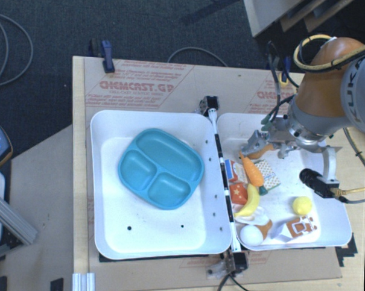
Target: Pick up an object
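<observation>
My gripper (258, 145) hangs low over the far left part of the right bin (338, 233), under the grey and orange wrist. An orange-brown piece (259, 153) shows right beneath it; whether it is gripped is unclear. Just in front lies a toy carrot (252, 172) with its green end toward the near side. Further toward the near side are a banana (250, 202), a red item (238, 191), a white egg (251, 235) and a yellow lemon (302, 205).
The left bin (103, 168) holds a blue divided plate (161, 167). A patterned card (269, 174) and an orange-and-white box (301, 226) lie in the right bin. A black fitting with a cable (317, 181) juts over the right bin's right side.
</observation>
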You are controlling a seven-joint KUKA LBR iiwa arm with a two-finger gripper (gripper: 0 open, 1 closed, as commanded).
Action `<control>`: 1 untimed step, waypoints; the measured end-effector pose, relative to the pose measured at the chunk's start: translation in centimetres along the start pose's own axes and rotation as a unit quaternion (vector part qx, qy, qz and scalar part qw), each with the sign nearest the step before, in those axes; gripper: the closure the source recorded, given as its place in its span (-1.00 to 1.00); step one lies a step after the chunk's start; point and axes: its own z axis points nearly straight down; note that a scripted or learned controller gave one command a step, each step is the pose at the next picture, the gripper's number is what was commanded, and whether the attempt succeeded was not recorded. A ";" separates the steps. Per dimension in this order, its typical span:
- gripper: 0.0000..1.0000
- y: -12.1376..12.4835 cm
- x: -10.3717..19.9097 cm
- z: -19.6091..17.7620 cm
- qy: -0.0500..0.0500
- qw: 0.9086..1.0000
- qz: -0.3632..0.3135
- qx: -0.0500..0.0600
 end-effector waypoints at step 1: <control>-1.00 1.8 -2.5 10.3 -0.001 1.000 -0.001 -0.003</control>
